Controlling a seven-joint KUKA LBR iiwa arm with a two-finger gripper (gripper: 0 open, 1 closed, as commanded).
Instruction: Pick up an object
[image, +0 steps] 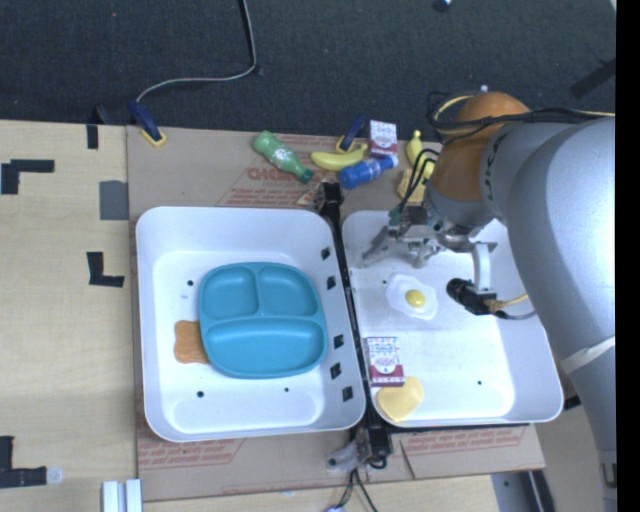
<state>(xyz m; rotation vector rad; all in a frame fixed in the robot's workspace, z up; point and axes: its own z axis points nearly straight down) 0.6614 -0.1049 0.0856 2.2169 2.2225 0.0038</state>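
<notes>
Hovering claw (403, 246) above fried egg (413, 299)

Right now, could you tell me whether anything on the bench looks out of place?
Yes: a green bottle, banana and blue bottle lie outside the bins, on the cardboard behind them. A toast slice is tucked partly under the blue plate.

A fried egg (413, 299) lies flat in the right bin; a small carton (384, 361) rests nearby.
</notes>
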